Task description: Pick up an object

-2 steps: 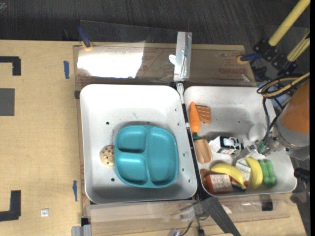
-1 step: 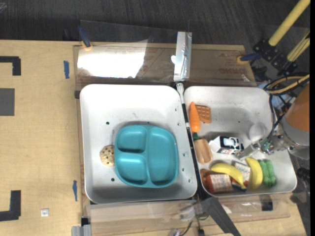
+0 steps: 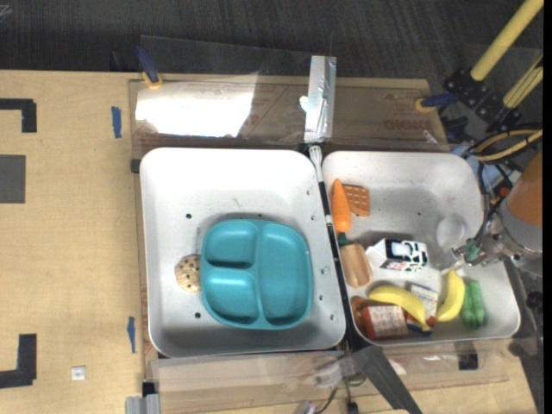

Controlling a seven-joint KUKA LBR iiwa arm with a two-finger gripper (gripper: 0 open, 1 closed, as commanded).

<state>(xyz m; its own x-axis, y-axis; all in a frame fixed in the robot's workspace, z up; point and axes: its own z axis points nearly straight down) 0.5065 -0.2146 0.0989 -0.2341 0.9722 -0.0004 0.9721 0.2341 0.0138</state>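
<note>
The right bin [image 3: 405,166] holds the objects. An orange carrot [image 3: 341,207] lies beside a tan waffle piece [image 3: 358,198] at its left wall, with a tan bread roll [image 3: 354,264] below them. A white carton with a dark label [image 3: 399,254] sits in the middle. One yellow banana [image 3: 398,302] lies along the front, and a second banana [image 3: 451,296] stands next to a green object [image 3: 472,305]. A red-brown bottle [image 3: 382,320] rests at the front wall. My gripper [image 3: 471,252] hangs low at the bin's right side, just above the second banana and right of the carton.
The left bin [image 3: 172,179] carries a teal divided plate [image 3: 257,271] with a speckled cookie [image 3: 188,272] at its left. A metal divider [image 3: 320,100] stands behind the bins. Yellow poles and cables [image 3: 504,37] crowd the back right. The orange wrist band [image 3: 528,198] rises above the right wall.
</note>
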